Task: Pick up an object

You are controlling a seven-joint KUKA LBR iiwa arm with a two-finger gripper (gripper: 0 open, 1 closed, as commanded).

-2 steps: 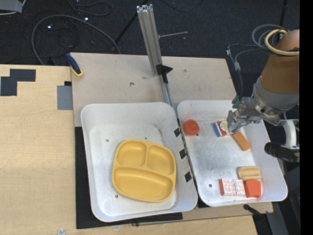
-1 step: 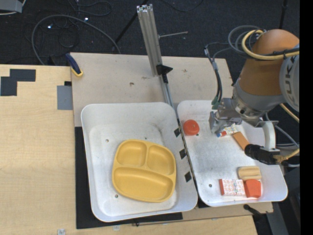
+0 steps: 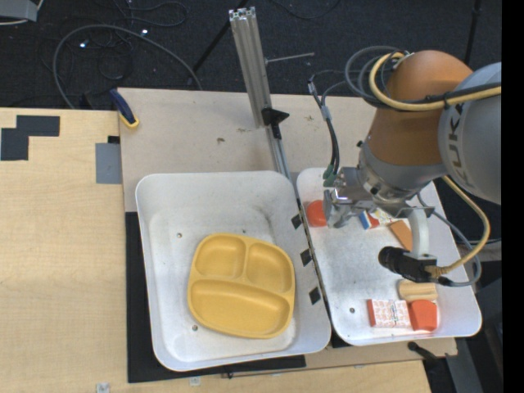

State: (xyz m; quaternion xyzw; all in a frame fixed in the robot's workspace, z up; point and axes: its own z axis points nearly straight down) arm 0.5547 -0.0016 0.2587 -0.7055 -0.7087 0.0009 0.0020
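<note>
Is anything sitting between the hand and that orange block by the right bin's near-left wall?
Nothing visible. The hand hangs low in the right bin, and the orange block lies just to its left against the bin wall. The other items, like the red and white box, sit further down the bin, out of that path.

Aluminium post [image 3: 252, 64] stands upright behind the bins on the worktop [image 3: 57, 219]; black cables [image 3: 106, 35] lie looped on dark floor beyond.
</note>
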